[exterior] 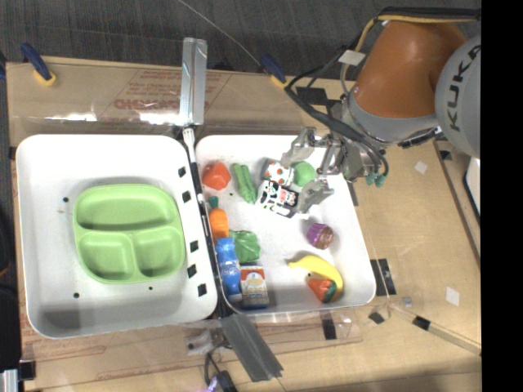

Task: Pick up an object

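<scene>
Two white bins side by side on bench: left bin (pixel 33 219) in left half of frame, right bin (pixel 359 251) at centre. In left bin, green divided plate (pixel 127 231), lying flat near the middle. Arm (pixel 404 64) entering from upper right of frame, orange band uppermost, wrist tilted down over upper right part of right bin. Gripper (pixel 310 170) low over that area, fingers (pixel 298 149) spread apart, one toward top of frame and the other toward bottom. Green ball (pixel 304 172) located between the spread fingers, in upper right part of right bin; contact with either finger not discernible, no grasp evident. Just left of ball, white piece with red spots (pixel 276 172); directly below that, black-and-white patterned item (pixel 278 196), touching or nearly touching lower finger. Further left along upper area of bin: green pod (pixel 243 182) and orange round item (pixel 216 175). Along left wall of right bin, top to bottom: orange carrot (pixel 217 221), blue bottle (pixel 229 268), with green leafy item (pixel 245 245) and small carton (pixel 254 287) just beside them. In lower right of bin: purple item (pixel 319 235), yellow banana (pixel 315 266) below it, and orange-red item (pixel 324 287) touching banana's lower end
</scene>
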`<action>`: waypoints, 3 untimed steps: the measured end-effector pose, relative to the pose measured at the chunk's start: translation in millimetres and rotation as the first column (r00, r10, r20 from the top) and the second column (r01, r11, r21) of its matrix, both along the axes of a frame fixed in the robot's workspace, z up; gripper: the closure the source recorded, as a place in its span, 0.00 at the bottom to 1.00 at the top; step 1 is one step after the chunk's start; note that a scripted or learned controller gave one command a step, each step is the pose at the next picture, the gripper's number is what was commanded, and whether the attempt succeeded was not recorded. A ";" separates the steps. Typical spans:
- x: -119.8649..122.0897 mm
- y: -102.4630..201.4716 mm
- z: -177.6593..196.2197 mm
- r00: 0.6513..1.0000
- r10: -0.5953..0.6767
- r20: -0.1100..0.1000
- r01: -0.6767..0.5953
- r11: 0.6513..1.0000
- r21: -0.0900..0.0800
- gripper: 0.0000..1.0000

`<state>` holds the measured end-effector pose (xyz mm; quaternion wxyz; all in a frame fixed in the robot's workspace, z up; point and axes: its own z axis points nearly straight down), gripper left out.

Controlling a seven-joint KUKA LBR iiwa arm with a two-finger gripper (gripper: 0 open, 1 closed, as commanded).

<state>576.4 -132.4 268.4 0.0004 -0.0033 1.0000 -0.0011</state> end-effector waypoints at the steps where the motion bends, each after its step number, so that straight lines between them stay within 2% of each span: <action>1: 15.4 6.4 -97.1 1.000 0.007 -0.007 -0.007 1.000 0.003 0.00; 2: -26.8 35.4 -173.1 0.984 0.180 0.009 -0.180 0.984 -0.006 0.00; 3: -25.0 38.2 -162.8 0.982 0.189 0.012 -0.189 0.982 -0.005 1.00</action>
